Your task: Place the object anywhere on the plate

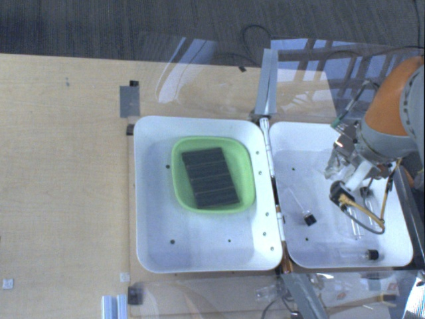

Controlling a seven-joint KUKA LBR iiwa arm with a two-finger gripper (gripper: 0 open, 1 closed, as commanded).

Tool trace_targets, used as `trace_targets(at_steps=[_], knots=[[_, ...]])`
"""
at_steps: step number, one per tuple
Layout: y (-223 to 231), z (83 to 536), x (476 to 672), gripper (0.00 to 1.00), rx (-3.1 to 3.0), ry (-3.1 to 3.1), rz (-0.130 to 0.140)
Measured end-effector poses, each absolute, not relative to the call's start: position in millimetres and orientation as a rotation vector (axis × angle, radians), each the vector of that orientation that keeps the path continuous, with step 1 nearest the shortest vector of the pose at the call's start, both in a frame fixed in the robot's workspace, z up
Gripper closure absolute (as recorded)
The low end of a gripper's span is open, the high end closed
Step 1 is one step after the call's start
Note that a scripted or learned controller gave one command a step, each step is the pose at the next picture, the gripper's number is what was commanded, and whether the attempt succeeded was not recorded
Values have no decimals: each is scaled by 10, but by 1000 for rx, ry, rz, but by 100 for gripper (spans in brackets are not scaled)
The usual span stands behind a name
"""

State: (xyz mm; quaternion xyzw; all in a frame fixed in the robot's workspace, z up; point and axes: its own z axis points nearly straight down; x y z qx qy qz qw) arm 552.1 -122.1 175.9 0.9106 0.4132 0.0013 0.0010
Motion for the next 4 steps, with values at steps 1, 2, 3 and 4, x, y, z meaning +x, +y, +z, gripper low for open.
trace_targets(at_steps=[1, 2, 3, 4], knots=[[-1221, 1759, 5522, 0, 2859, 1296, 4], [-1868, 2387, 5277, 0, 2921, 1143, 9], [-1835, 3005, 5002, 0, 2957, 1044, 10], [-2026, 3504, 4889, 0, 3003, 896, 11]])
